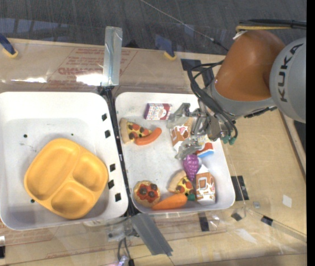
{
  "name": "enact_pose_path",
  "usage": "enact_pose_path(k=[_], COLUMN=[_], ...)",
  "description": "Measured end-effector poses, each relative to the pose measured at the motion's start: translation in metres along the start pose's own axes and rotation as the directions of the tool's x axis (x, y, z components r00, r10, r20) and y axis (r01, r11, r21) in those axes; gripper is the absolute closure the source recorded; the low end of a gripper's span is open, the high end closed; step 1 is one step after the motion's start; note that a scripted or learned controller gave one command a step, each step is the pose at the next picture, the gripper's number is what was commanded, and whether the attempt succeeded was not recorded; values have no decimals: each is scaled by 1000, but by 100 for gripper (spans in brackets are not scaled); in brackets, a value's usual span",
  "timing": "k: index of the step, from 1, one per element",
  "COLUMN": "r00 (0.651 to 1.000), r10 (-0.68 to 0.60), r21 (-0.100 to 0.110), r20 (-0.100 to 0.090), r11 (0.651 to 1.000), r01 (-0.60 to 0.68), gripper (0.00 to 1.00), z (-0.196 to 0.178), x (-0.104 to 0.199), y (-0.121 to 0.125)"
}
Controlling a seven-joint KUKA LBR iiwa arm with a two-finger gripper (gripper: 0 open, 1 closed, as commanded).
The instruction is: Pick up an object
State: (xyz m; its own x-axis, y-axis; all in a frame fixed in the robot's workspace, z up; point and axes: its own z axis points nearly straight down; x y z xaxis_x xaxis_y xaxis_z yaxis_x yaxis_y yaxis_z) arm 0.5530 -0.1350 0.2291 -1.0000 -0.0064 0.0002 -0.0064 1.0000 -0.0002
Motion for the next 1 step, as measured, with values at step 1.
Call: enact_pose_path(k=[1], r00=[987], r10=[159], r21=[-1], r20=[-6], r11=[987], r01=[-159], gripper=[0], z=[87], x=[-36], y=[40])
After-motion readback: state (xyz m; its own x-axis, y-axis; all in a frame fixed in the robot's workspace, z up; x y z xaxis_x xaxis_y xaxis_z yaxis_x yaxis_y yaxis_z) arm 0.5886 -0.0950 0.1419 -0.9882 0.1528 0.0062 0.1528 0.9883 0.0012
